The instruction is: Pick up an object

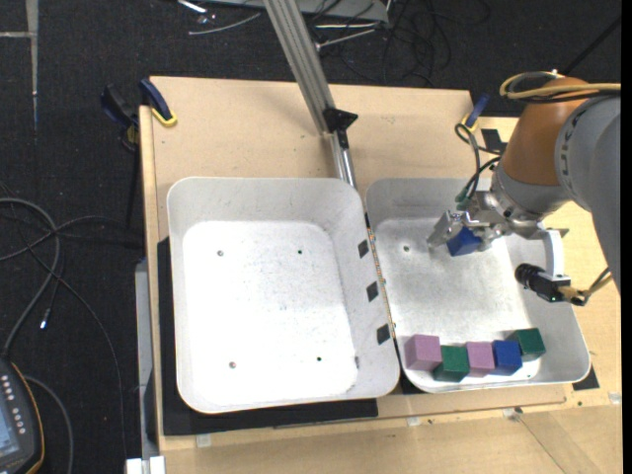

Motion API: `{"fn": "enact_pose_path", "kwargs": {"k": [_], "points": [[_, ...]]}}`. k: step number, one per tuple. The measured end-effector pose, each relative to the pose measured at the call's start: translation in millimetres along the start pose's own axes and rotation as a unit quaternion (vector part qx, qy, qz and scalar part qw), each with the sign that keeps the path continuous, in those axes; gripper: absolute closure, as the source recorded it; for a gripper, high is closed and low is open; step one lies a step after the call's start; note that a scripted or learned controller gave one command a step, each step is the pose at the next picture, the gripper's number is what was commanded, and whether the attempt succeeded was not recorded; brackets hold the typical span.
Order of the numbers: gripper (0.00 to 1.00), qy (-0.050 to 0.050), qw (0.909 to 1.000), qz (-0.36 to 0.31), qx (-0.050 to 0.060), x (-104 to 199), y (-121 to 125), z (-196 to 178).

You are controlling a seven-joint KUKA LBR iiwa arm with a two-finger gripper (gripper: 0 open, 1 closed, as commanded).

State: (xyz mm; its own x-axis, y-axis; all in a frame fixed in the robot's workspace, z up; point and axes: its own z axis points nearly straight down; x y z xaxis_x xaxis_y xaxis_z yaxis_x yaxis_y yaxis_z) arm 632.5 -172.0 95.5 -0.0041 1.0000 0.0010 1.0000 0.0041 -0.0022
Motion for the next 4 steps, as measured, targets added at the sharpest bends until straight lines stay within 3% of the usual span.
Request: {"fn": "enact_pose_path", "kwargs": {"k": [1,2,3,4], "points": [[1.0,-0.001,1.0,0.001,-0.002,-1.8,1.5,-10.5],[1.0,0.001,1.0,-0.002,0.0,73.3,-1.5,-6.3],[1.0,0.0,1.0,-0.002,-0.007,138.8,37.3,-105.3],[1.0,0.001,1.0,-0.003,-0.001,207.5,33.9,-99.1]]}}
